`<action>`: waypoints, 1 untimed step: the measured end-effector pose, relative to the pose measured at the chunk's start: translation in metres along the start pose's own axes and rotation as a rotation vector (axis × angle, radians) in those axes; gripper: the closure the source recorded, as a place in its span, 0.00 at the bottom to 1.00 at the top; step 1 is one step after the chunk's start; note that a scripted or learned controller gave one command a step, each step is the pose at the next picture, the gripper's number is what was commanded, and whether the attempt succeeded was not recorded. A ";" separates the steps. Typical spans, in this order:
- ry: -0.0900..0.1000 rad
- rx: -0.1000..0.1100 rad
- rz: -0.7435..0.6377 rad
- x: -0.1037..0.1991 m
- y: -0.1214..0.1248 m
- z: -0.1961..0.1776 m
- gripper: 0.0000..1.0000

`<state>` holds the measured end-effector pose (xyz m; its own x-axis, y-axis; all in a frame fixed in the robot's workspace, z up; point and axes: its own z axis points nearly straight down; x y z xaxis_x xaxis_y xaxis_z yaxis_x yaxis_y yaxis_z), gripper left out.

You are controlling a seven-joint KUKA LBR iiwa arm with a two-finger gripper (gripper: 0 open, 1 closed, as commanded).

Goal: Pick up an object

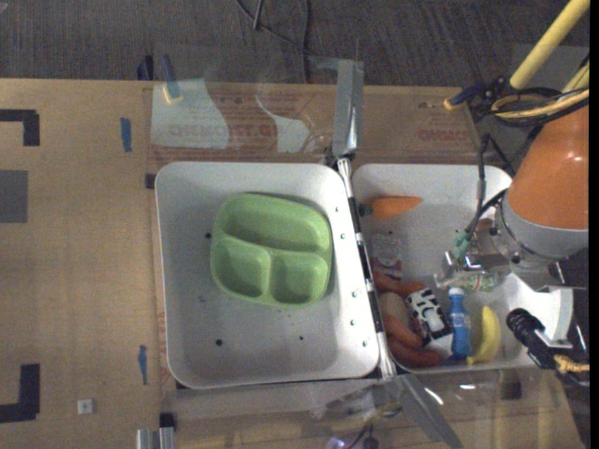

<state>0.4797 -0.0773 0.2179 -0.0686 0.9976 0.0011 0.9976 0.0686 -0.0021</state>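
- Hovering over the right bin (440, 181), the end effector (474, 267) hangs below the arm's orange band (560, 181), just above the cluttered lower part of that bin.
- Whether it is spread or pressed together cannot be told from this slanted view; cables and metal parts blur together there, and nothing is visibly pinched.
- Directly beneath and just beside it stands a small blue spray bottle (459, 324), lying close against a yellow banana (488, 335) on one side and a black-and-white toy (430, 313) on the other.
- Further along the bin's lower wall lie reddish sausage-like pieces (409, 344), touching each other.
- Near the bin's upper wall, well apart from the pile, rests an orange carrot (395, 207).
- The left bin (187, 344) holds a green divided plate (272, 248), lying flat.
- Both bins sit side by side on a tan table (75, 251).
- Judging by looks, these are light plastic toys, stiff and rather slick; the bottle seems easiest to take across its narrow body, though its crowding neighbours may get in the way.
- The carrot, lying alone, would likely suit a pinch across its thick middle.
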 end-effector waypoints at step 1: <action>-0.003 -0.004 0.080 -0.051 0.022 -0.020 1.00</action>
<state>0.5057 -0.1271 0.2380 0.0114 0.9999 -0.0016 0.9999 -0.0114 0.0019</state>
